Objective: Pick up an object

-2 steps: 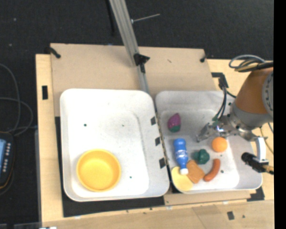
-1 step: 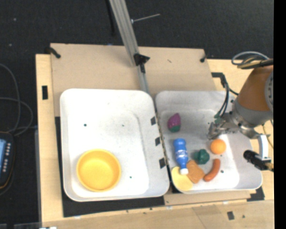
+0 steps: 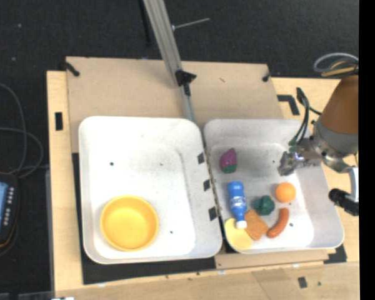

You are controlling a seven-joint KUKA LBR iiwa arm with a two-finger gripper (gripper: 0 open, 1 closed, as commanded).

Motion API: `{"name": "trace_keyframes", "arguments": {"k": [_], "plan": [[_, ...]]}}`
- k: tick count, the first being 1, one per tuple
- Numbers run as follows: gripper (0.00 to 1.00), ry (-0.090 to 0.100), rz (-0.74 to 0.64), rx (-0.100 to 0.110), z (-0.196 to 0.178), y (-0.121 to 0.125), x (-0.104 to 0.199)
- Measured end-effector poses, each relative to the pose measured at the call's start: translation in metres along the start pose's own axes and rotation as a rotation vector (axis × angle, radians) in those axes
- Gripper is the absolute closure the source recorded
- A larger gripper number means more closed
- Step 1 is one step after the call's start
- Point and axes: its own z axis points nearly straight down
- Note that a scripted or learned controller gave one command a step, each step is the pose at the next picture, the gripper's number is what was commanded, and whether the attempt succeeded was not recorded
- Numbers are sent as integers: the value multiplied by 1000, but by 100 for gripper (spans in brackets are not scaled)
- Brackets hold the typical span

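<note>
2 white bins sat side by side. The left bin (image 3: pixel 112 142) held 1 yellow bowl (image 3: pixel 129 222). The right bin (image 3: pixel 256 136) held 1 purple object (image 3: pixel 229 160), 1 blue bottle (image 3: pixel 237 203), 1 dark green object (image 3: pixel 263 204), 1 orange ball (image 3: pixel 285 192), 1 red sausage (image 3: pixel 278 223), 1 tan block (image 3: pixel 255 225) and 1 yellow piece (image 3: pixel 235 238). No writing was legible. The gripper (image 3: pixel 290 162) hung above the right bin, just above the orange ball, pinching nothing visible; its spread couldn't be judged.
</note>
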Motion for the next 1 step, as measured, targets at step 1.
{"name": "trace_keyframes", "arguments": {"k": [1], "plan": [[100,0,-1,-1,-48,-3,5]]}}
